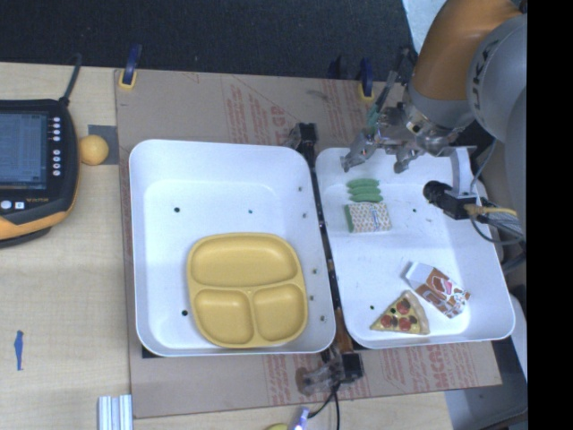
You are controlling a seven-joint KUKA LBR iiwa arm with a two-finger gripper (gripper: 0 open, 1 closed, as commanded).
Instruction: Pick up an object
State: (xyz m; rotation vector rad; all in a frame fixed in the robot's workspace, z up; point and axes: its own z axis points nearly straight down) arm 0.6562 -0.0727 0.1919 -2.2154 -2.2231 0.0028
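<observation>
The right bin (483, 267) holds a green pea pod (363, 189), a speckled green-and-white block (369, 217), a pizza slice (402, 316) and a small red-and-white box (439, 291). My gripper (382, 154) hangs over the bin's far edge, just above and to the right of the pea pod. Its two fingers stand apart, open, with nothing between them. The left bin (161, 186) holds a yellow divided tray (247, 288).
A black teach pendant (31, 164) lies at the left of the bench, with a small yellow ball (92, 149) beside it. A black cable and connector (452, 197) cross the right bin's far right corner. The arm's bulk fills the upper right.
</observation>
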